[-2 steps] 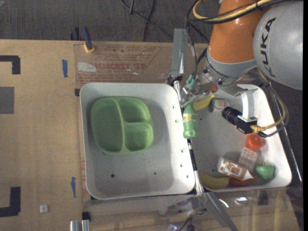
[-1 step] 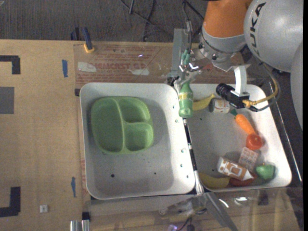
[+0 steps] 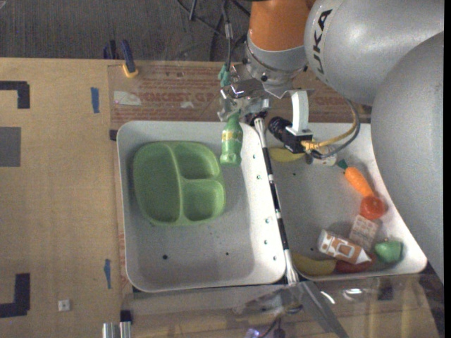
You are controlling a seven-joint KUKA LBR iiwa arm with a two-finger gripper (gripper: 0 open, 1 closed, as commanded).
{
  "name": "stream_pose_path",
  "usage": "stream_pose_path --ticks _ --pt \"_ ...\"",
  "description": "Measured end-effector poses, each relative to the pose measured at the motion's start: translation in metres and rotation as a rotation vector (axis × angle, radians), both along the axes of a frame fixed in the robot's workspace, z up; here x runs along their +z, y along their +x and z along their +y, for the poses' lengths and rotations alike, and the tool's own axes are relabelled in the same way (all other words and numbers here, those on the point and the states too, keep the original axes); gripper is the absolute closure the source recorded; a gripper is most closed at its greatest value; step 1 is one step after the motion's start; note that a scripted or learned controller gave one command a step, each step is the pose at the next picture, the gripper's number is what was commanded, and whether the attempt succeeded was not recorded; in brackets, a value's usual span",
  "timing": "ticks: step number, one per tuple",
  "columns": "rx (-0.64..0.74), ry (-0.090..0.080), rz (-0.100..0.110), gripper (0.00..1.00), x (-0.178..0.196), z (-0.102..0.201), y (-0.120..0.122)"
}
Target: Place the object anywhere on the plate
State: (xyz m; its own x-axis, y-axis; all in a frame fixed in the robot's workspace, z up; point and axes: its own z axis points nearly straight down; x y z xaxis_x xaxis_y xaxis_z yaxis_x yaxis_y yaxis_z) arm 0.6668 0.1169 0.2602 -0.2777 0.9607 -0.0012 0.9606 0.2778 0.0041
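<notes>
A green divided plate (image 3: pixel 180 183) lies in the left bin (image 3: pixel 141 259), toward its upper left. My gripper (image 3: pixel 233 115) hangs over the left bin's upper right part, shut on a small green bottle (image 3: pixel 230 141). The bottle dangles neck up from the fingers, just right of the plate's upper right corner and above the bin floor.
The right bin (image 3: pixel 324 210) holds a carrot (image 3: pixel 358 181), a red round item (image 3: pixel 373 207), a small carton (image 3: pixel 342 248), a green item (image 3: pixel 388 250) and a banana (image 3: pixel 313 263). The ridge between the bins (image 3: pixel 275 203) runs just right of the bottle. The big grey arm covers the upper right.
</notes>
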Motion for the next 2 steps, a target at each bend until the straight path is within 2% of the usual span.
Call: stream_pose_path --ticks 1,2 --pt "0.071 -0.001 0.005 1.0 -0.0084 -0.0321 0.0" --pt "0.071 -0.001 0.004 0.0 -0.0082 -0.0321 0.0001"
